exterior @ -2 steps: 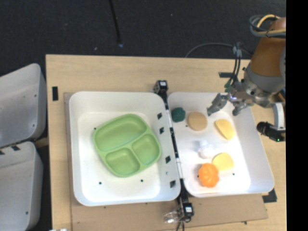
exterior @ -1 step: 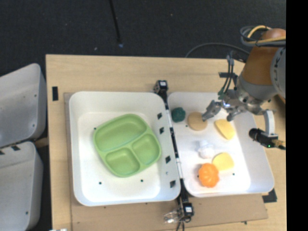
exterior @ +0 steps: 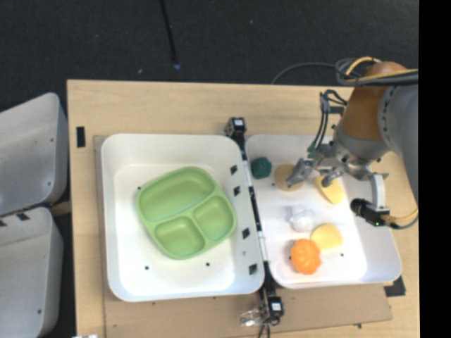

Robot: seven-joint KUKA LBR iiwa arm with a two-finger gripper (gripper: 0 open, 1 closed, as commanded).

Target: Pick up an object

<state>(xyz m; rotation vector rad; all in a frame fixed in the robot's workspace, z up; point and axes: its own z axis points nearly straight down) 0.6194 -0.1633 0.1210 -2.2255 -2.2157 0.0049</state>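
Observation:
In the right bin [exterior: 377,259], my gripper [exterior: 315,175] hangs low over the far part. It is open. One finger [exterior: 299,172] reaches over a tan round piece [exterior: 284,180]. The other finger sits at the top of a yellow wedge [exterior: 332,191]. Nothing shows between the fingers. A small dark green object [exterior: 261,166] lies to the left, near the bin's far left corner. Closer to the front lie a white crumpled object [exterior: 300,219], a pale yellow block [exterior: 327,236] and an orange fruit [exterior: 305,255].
The left bin [exterior: 120,273] holds a green divided plate [exterior: 186,211]. A raised divider [exterior: 250,210] with black clips runs between the bins. The arm's orange band [exterior: 363,111] and cables stand over the right bin's far right side.

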